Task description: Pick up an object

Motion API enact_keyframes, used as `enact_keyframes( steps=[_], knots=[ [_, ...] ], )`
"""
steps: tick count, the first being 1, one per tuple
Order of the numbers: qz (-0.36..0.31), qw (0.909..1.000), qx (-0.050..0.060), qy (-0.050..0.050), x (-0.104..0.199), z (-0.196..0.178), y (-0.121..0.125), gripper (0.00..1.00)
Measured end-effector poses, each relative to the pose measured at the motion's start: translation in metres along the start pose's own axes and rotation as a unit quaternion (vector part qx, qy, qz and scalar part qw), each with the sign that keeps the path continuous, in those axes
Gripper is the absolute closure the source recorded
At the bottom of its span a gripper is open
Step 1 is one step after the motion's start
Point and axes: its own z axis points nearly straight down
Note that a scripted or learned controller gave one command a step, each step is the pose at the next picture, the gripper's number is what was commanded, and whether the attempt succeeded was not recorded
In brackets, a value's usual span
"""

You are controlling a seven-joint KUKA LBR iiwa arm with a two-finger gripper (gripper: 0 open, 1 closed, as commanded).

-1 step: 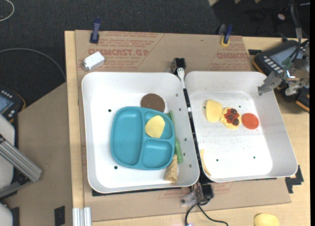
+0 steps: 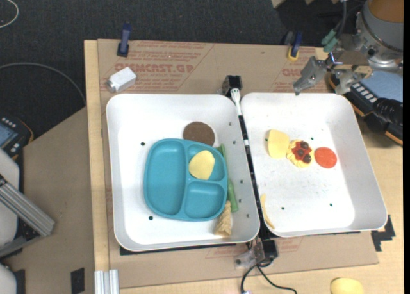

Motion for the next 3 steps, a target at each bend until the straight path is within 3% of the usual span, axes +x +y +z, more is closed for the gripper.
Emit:
enact_keyframes(
  steps=[1, 2, 3],
  knots=[
    [0.005, 1.0000, 0.003, -0.001, -0.007, -0.004, 0.000, 1.00],
    [0.010, 0.9999, 0.010, -0.001, -0.092, 0.087, -0.006, 1.00],
    [0.009, 0.9999, 0.009, 0.000, -0.146, 0.136, -0.018, 1.00]
  ],
)
